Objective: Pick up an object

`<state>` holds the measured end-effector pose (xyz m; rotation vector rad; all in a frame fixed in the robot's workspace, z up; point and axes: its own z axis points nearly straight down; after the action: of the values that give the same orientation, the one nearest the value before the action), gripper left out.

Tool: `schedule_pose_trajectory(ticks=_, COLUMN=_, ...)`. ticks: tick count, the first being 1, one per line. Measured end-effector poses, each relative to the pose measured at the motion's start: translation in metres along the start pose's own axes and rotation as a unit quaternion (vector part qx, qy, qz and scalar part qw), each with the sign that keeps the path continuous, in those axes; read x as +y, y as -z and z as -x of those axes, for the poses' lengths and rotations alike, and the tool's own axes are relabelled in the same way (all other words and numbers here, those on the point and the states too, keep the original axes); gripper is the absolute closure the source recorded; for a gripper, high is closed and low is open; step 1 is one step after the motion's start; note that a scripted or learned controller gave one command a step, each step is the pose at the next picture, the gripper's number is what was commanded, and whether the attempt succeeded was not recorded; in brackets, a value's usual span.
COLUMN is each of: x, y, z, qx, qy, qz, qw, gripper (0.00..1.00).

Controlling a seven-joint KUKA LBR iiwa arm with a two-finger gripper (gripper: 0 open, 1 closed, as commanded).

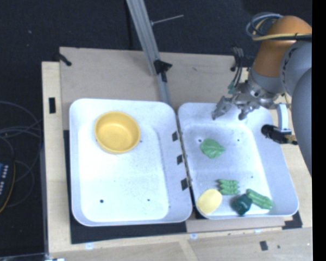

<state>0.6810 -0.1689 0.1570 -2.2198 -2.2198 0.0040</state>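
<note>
My gripper (231,112) hangs over the back edge of the right bin (271,162), fingers spread apart and open, with nothing between them. Below it in that bin lies a light green leafy piece (212,148), well in front of the fingers. Near the bin's front edge sit a pale yellow round object (209,200), a small green ridged piece (227,187), a dark green pepper-like object (241,204) and a bright green oblong piece (259,199). A yellow bowl (117,132) stands in the back of the left bin (125,194).
A grey metal post (145,37) slants up from the gap behind the two bins. A black fitting (276,133) sits at the right bin's right rim. The tan bench (114,69) surrounds both bins.
</note>
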Motion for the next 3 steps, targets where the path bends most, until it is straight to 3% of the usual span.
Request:
schedule_pose_trajectory(ticks=1, x=-0.001, y=-0.053, z=0.0, qx=0.0, qy=0.0, qz=0.0, qw=1.0, gripper=0.0)
schedule_pose_trajectory(ticks=2, x=0.001, y=-0.038, z=0.001, qx=-0.001, qy=0.001, qz=0.003, qw=1.0, gripper=1.0)
schedule_pose_trajectory(ticks=3, x=0.0, y=0.008, z=0.008, qx=0.0, qy=0.0, qz=0.004, qw=1.0, gripper=1.0)
